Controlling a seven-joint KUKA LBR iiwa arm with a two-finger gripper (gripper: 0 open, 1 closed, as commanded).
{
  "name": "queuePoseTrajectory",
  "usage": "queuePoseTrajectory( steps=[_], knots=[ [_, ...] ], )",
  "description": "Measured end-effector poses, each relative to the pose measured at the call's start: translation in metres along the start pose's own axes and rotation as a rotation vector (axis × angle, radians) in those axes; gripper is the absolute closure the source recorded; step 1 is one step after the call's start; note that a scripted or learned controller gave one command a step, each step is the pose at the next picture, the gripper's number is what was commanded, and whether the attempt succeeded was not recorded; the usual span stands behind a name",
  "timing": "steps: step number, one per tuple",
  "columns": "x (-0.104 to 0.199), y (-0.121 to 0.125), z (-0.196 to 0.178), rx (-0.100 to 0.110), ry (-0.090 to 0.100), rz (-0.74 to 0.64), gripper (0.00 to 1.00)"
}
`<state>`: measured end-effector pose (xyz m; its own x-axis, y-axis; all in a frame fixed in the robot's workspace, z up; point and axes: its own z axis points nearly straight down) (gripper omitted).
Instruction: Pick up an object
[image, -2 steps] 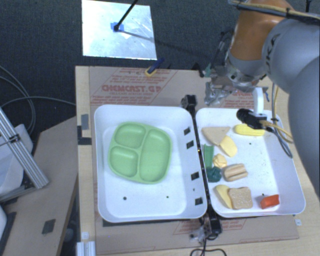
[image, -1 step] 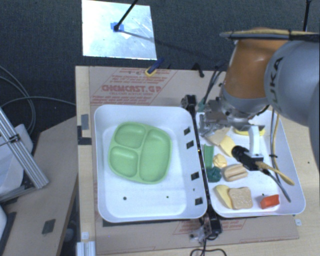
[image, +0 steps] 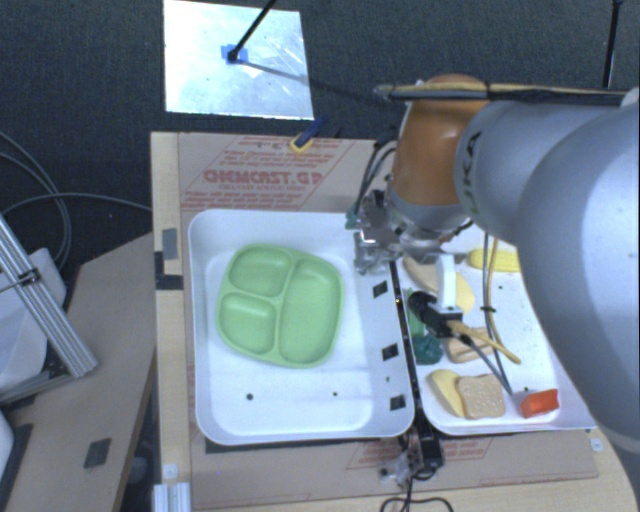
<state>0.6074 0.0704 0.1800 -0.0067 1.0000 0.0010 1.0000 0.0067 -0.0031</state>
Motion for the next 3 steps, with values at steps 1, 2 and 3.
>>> queuePoseTrajectory(
  steps=[1, 2, 3],
  knots=[
    [0.057, 0.030, -0.095, -0.016, 0.003, -0.003, 1.00],
    [0.102, 0.006, -0.049, -0.001, 0.000, -0.001, 1.00],
    [0.050, 0.052, 0.032, -0.003, -0.002, 0.010, 1.00]
  ],
)
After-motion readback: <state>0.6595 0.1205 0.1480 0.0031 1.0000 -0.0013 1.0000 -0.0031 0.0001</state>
